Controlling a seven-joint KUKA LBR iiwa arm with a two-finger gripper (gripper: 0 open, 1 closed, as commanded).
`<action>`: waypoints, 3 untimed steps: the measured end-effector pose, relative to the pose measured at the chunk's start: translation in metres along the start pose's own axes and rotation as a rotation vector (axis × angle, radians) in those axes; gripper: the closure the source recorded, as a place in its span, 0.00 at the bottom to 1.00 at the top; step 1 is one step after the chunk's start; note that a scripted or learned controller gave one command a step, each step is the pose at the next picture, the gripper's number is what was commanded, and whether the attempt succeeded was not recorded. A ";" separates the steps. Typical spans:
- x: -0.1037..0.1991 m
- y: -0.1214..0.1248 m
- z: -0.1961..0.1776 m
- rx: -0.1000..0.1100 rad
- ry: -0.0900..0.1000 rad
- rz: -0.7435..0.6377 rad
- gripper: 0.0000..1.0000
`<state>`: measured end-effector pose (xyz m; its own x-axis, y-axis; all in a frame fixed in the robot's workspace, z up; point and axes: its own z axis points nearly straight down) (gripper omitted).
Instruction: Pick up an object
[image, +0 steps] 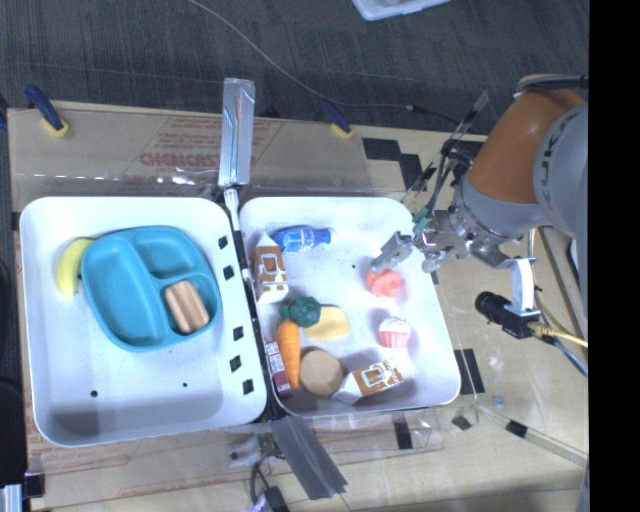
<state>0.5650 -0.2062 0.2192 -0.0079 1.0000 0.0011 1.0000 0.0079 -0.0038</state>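
Observation:
The right bin (440, 330) holds several toy foods. A pink-red piece (386, 283) lies near its right wall, with a cupcake (394, 331) below it. A blue bottle (300, 238) lies at the back. A brown-and-white carton (268, 272) stands by the left wall, near a green broccoli (300, 311), a yellow piece (332, 323), a carrot (289, 350), a round brown bun (322, 372) and a second carton (376, 378). My gripper (402, 250) hangs over the right bin's upper right part, just above the pink-red piece. Nothing visible is held in it.
The left bin (60, 400) holds a blue divided plate (140, 270) with a brown roll (186, 306) on it. A banana (68, 268) lies beside the plate. A metal divider post (236, 130) rises between the bins. Cables trail on the bench at the right.

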 end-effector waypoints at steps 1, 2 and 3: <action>0.035 0.020 0.106 -0.020 0.005 0.032 0.00; 0.025 -0.015 0.022 -0.006 -0.003 -0.203 0.00; 0.004 -0.014 0.106 -0.014 -0.006 -0.261 0.00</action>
<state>0.5501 -0.2020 0.1128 -0.2655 0.9641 -0.0056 0.9641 0.2655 0.0096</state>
